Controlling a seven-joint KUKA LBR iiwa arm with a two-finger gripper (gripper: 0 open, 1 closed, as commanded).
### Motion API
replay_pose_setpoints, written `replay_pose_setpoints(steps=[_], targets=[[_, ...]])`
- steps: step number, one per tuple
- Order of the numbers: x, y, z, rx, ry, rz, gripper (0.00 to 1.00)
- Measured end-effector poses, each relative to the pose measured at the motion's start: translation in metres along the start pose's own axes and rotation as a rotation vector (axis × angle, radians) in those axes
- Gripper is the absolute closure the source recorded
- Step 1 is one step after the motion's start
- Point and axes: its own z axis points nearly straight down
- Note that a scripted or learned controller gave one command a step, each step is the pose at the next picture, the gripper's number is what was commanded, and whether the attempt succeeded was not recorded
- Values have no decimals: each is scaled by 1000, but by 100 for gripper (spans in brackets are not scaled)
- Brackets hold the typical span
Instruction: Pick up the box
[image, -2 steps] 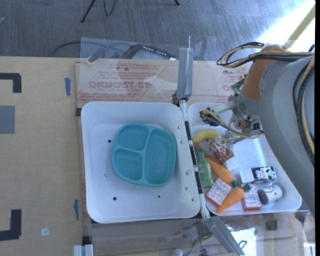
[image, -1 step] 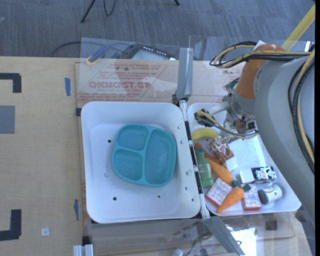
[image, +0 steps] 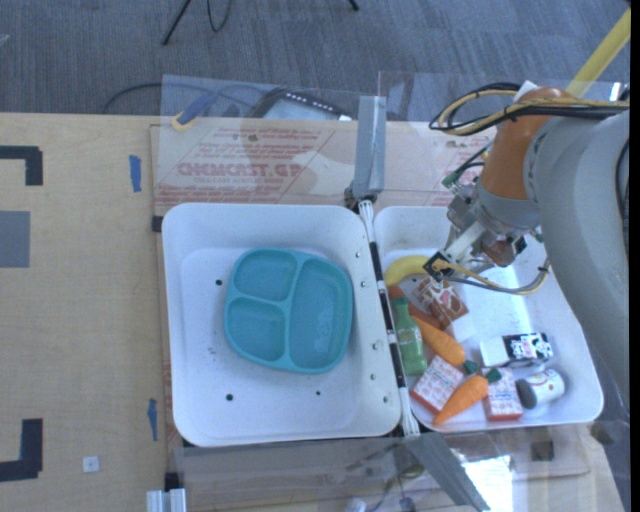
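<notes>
My gripper (image: 476, 250) hangs over the far part of the right bin (image: 585, 352), just right of a yellow banana (image: 403, 268). Directly below and left of it lies a small brown patterned box (image: 441, 300). Nearer the front sit a red-and-white box (image: 435, 384) and a second red-and-white box (image: 503, 399). A black-and-white carton (image: 527, 347) rests toward the right, with a plain white box (image: 494, 352) beside it. Nothing shows held in the gripper.
The left bin (image: 190, 330) holds a teal divided plate (image: 290, 310). Also in the right bin are a green packet (image: 406, 336), two carrots (image: 441, 344) (image: 462, 399) and a white bottle (image: 546, 385). A metal divider (image: 368, 160) stands behind the bins.
</notes>
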Motion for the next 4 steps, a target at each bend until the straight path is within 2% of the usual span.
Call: replay_pose_setpoints(steps=[1,2,3,4], targets=[[-6,22,1,-3,1,438,100],[-43,74,-1,-2,-1,185,100],[-44,69,2,0,-2,398,100],[-54,91,1,-1,0,432,100]])
